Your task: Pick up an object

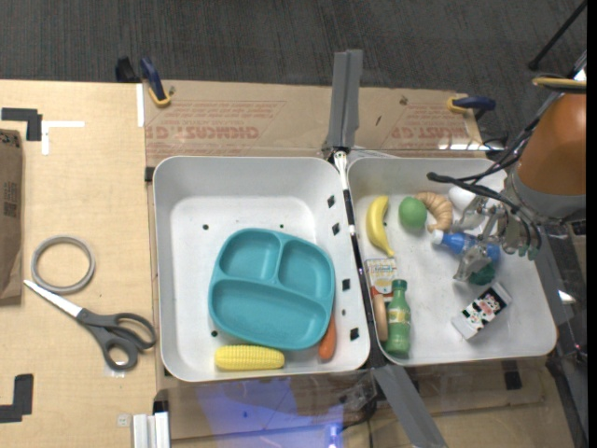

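Tool hangs low over the right bin, near its right side, at the end of the grey arm with its orange band at the frame's right edge. Its metal parts blur into a tangle of cables and a dark teal shape below, so whether it is open, closed or gripping anything cannot be told. Just left of the tool lies a blue object, partly hidden by it and hard to name. A small white thing sits behind it, half covered by cables.

Below the tool, apart from it, a small black-and-white carton lies tilted on the bin floor. Farther left in the same bin are a croissant-shaped tan piece, a green ball-like fruit touching it, and a banana along the left wall. Below the banana lie a small printed packet, a green bottle lying on its side, and a thin reddish stick between bottle and wall.

The left bin holds a teal divided plate, a corn cob at its lower edge, and a carrot partly tucked under the plate's right corner.

On the worktop to the left lie scissors and a roll of tape; a brown item is cut off by the left edge.
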